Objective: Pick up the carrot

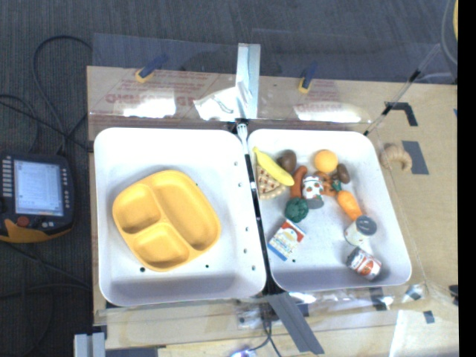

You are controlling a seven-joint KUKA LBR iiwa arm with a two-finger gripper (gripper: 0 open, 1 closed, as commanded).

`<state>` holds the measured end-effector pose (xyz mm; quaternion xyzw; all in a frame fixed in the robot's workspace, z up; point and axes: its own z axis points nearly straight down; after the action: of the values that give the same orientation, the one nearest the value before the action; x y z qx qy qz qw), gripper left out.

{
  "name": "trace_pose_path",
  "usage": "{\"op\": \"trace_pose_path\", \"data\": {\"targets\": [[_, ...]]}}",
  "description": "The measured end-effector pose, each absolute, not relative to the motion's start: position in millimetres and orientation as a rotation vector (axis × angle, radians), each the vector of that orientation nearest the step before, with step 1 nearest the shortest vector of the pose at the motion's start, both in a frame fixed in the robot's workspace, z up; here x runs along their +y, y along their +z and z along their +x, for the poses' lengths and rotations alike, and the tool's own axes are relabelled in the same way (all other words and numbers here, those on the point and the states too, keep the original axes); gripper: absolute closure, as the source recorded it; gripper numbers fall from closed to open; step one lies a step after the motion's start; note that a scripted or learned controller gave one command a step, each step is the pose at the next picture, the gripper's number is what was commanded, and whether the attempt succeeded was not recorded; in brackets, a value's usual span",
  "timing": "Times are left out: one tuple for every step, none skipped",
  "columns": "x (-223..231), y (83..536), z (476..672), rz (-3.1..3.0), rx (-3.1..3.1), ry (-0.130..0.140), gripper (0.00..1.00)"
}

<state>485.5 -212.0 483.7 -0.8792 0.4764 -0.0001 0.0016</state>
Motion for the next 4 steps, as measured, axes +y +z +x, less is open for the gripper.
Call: {"op": "trace_pose_path", "data": {"targets": [[-212, 473, 485.2, -2.985, 0.968, 0.003, 1.00], [-223, 483, 508.8, -3.094, 0.507, -0.002, 1.00], [-224, 483, 492.4, -3.115, 0.315, -0.013, 1.00], [-222, 482, 554.5, -3.113, 0.310, -0.011, 1.00]]}}
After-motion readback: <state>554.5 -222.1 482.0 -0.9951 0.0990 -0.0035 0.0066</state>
